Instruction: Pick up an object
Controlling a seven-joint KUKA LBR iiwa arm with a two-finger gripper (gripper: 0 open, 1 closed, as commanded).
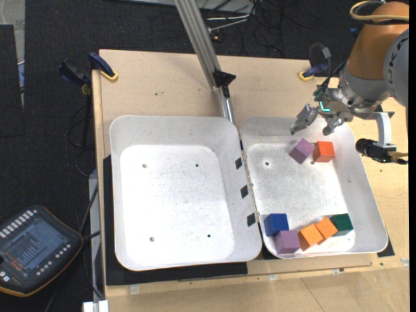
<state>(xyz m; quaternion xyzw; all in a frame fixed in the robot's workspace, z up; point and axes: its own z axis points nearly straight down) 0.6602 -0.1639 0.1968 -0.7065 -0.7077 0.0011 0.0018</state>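
The purple cube (301, 151) and orange cube (324, 151) are seen lying side by side in the right bin (364, 194), under the tool (318, 119), which is spread open and empty, probably for a descent.

left bin (130, 174) open, 4 blocks (305, 231) crowd right bin's (364, 194) near wall

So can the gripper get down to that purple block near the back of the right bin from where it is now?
Probably yes. The gripper hangs open just above and behind the purple block, with nothing over it. The orange block sits close beside it, which might crowd one finger.
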